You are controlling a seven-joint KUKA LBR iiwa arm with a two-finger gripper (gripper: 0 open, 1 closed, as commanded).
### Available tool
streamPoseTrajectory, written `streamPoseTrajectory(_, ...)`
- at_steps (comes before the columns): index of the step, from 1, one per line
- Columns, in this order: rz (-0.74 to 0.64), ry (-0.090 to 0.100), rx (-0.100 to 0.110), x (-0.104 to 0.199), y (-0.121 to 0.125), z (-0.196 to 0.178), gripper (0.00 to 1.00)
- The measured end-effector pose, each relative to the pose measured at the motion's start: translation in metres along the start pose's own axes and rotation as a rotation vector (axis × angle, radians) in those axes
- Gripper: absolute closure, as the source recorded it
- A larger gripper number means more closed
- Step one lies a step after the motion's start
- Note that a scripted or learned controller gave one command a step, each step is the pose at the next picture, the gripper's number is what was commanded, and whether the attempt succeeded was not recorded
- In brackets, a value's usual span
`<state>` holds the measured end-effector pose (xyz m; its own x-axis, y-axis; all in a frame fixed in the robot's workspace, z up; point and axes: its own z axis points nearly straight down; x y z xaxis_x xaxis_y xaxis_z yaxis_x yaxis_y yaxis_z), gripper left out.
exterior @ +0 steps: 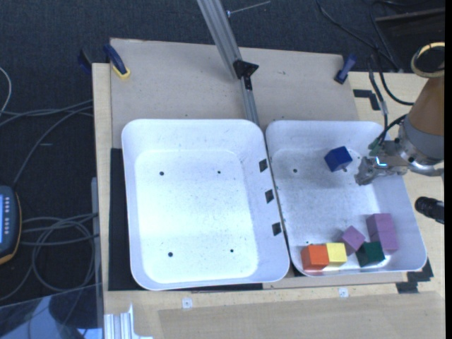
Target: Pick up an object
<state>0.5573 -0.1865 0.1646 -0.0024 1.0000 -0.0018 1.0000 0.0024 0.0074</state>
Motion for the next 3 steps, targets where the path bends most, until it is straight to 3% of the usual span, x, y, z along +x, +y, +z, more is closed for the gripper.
streamPoseTrajectory(1,0.000,-0.001,-0.001,0.000,0.002,-0.055,1.00)
streamPoseTrajectory(3,-0.006,0.004,0.004,0.100,0.033,-0.079,1.00)
